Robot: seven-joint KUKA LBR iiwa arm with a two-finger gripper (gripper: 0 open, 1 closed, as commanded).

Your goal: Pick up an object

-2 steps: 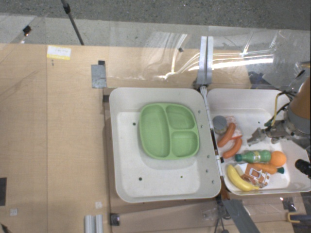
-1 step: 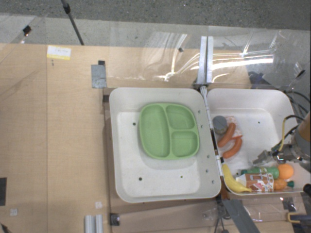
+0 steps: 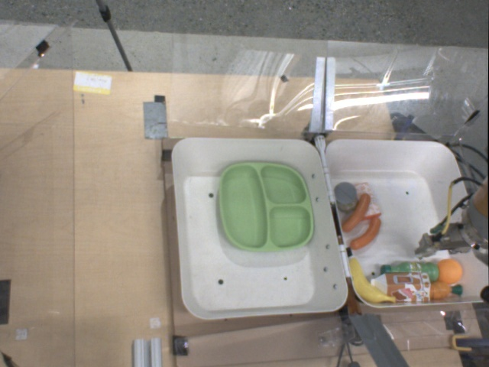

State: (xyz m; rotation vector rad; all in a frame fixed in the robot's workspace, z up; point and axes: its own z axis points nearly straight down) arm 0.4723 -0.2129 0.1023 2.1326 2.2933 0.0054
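- Two white bins sit side by side on the wooden bench. The left bin [image 3: 191,281] holds a light green divided plate [image 3: 266,206] with three compartments: one long one on its left, two smaller ones stacked on its right. Nothing is lying in any of them.
- The right bin [image 3: 397,159] has all the small stuff, bunched along its left wall and near edge.
- Up by the left wall there's a grey roundish thing [image 3: 346,196], too blurry to say what it really is.
- Just beside it and a bit lower are two orange-red sausages [image 3: 361,222], long and slightly curved, lying at a slant and pretty much touching each other.
- A yellow banana [image 3: 367,283] curves along the near left corner.
- Right next to it is a bottle [image 3: 412,269] on its side, greenish with a lighter end, lying above a red-and-white packet [image 3: 409,286].
- An orange ball-shaped fruit [image 3: 451,271] sits at the bottle's right end, touching or nearly so.
- The gripper [image 3: 437,242] comes in from the right over the right bin, just above the bottle and orange; can't tell what state it's in, and I can't see anything held in it.
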